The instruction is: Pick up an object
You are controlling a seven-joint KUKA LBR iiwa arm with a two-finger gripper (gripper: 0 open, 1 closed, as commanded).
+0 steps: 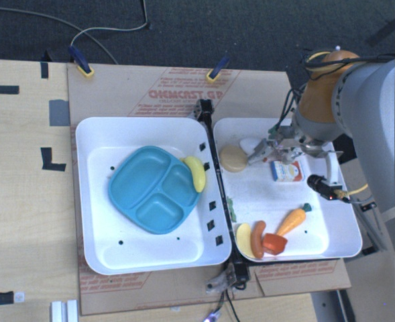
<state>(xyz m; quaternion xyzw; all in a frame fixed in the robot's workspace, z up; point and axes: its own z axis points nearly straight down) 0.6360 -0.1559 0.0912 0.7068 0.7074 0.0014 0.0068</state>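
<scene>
The gripper (267, 151), its state impossible to tell, is seen just right of a tan round object (234, 158) in the right bin (338, 247).

Glossy white plastic bins (90, 180) sit on matt brown cardboard (177, 92) over a pale wood-grain bench (23, 213).

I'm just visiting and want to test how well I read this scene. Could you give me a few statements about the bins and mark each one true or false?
1. The blue tray lies in the left bin. True.
2. The banana lies in the right bin. False: it is in the left bin, at the tray's edge.
3. The carrot is in the right bin. True.
4. The gripper is over the left bin. False: it is over the right bin, beside the tan disc.
</scene>
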